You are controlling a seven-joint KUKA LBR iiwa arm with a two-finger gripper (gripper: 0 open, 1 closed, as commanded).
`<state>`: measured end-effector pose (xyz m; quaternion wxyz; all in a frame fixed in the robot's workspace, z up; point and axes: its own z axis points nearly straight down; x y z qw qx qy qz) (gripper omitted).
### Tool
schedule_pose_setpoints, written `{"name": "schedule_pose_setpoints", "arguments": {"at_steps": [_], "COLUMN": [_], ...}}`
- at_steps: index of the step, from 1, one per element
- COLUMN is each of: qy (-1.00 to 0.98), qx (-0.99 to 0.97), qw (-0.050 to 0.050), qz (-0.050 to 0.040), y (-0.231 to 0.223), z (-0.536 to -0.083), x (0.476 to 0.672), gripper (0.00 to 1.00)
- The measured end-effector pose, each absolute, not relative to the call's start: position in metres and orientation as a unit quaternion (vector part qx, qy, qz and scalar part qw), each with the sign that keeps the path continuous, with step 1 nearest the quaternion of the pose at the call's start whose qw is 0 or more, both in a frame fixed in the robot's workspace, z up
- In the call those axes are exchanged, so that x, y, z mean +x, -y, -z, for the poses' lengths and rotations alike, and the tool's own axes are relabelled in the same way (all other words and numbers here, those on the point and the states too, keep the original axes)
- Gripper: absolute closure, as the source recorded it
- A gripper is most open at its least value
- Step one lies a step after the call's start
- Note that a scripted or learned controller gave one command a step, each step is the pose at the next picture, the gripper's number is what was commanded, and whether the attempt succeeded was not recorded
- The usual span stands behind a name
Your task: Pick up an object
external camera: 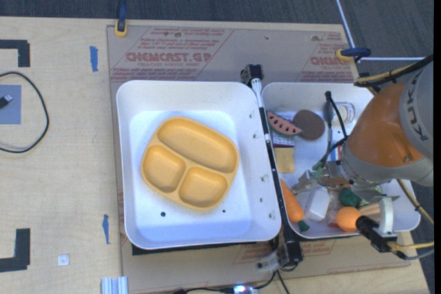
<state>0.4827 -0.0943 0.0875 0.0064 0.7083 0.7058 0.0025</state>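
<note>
My gripper reaches down into the right bin, under the arm's orange band. Around it lie several toy foods: a white block just below it, a green piece, an orange ball and a carrot against the bin's left wall. Farther back sit a watermelon slice, a brown round disc and a tan square. The arm hides the bin's right part.
The left bin holds a yellow three-section plate. Black cables hang over the back of the right bin. Clamps pin the board at its rear corners, and a cable loops over the bench at far left.
</note>
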Motion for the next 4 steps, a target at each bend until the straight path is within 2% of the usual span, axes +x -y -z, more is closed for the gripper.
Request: {"name": "schedule_pose_setpoints", "arguments": {"at_steps": [1, 2, 3, 4], "qy": [-0.707, -0.707, -0.707, -0.707], "qx": [0.708, 0.708, 0.707, 0.707], "qw": [0.008, 0.008, 0.010, 0.009], "qz": [-0.0040, -0.0039, -0.0050, -0.0050], "y": [0.093, 0.093, 0.093, 0.093], "z": [-0.098, -0.098, -0.108, -0.108], "x": [0.484, 0.484, 0.486, 0.486], "gripper": [1.00, 0.00, 1.00, 0.00]}}
